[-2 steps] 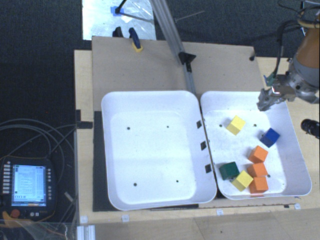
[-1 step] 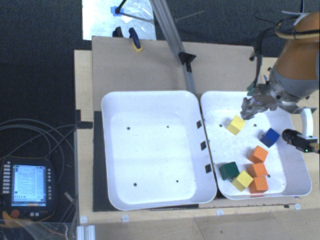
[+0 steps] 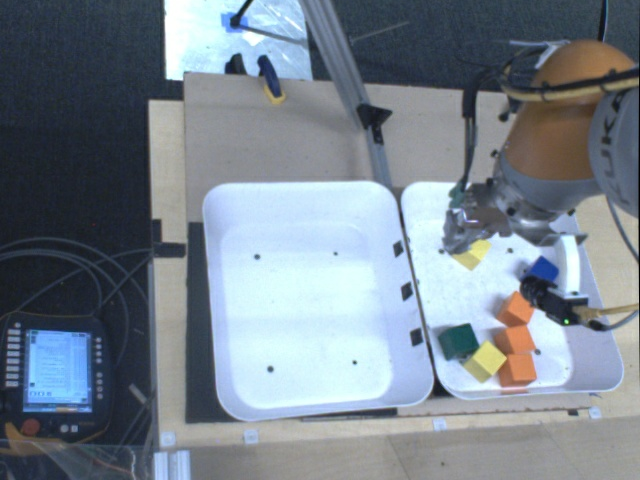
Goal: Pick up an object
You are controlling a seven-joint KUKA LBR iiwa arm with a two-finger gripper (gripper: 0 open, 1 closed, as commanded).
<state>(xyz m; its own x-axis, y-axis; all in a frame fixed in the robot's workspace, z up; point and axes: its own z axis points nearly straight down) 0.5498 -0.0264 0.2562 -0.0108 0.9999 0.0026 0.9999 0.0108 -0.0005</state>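
White right bin (image 3: pixel 600 373) holds orange, yellow, green and blue blocks; the gripper (image 3: pixel 462 230) hangs over a yellow block (image 3: pixel 472 255), its state unclear.

A tan bench top (image 3: pixel 290 138) is seen under even light, ringed by dark carpeted floor (image 3: pixel 70 108). A grey tripod leg (image 3: pixel 340 53) is angled across it. A lit handheld screen (image 3: pixel 55 373) and loose cables (image 3: pixel 75 268) are spotted lower left; what may be reflective sheeting (image 3: pixel 235 23) is glimpsed above.
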